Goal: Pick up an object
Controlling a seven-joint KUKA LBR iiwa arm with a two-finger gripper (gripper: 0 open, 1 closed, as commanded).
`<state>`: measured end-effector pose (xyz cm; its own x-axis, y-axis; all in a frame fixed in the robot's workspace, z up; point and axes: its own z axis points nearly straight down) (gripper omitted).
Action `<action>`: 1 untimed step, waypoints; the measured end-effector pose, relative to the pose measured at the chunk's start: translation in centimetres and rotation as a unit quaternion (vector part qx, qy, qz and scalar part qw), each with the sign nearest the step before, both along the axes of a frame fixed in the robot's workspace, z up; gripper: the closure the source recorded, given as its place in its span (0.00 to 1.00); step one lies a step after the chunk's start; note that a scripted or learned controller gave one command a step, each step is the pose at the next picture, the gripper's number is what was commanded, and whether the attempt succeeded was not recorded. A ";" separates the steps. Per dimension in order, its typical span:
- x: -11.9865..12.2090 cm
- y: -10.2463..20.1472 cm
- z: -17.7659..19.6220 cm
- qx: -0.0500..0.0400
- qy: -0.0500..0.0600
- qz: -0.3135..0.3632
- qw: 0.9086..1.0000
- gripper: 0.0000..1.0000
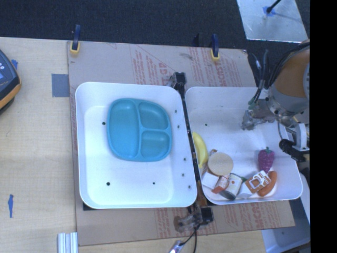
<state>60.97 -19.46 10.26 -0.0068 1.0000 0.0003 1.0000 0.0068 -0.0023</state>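
Observation:
The right bin (221, 101) holds a yellow banana (199, 148) along its left wall, a round tan disc (220, 163), a purple toy with a green top (266, 158), an orange item with a white label (263, 183), and a small can (229, 186) near the front edge. My gripper (251, 119) hangs over the bin's upper right part, above bare floor, well apart from the objects. Nothing shows between its fingers.
The left bin (89, 152) carries a blue divided plate (140, 129). Clamps (75, 39) hold the cardboard sheet at the back. A yellow and black device (7, 83) lies at the far left of the bench.

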 end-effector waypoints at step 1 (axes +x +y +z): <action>4.6 7.0 8.3 0.001 -0.001 -0.001 1.000 1.00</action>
<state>65.58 -12.51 18.53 -0.0044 1.0000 0.0015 1.0000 0.0044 -0.0006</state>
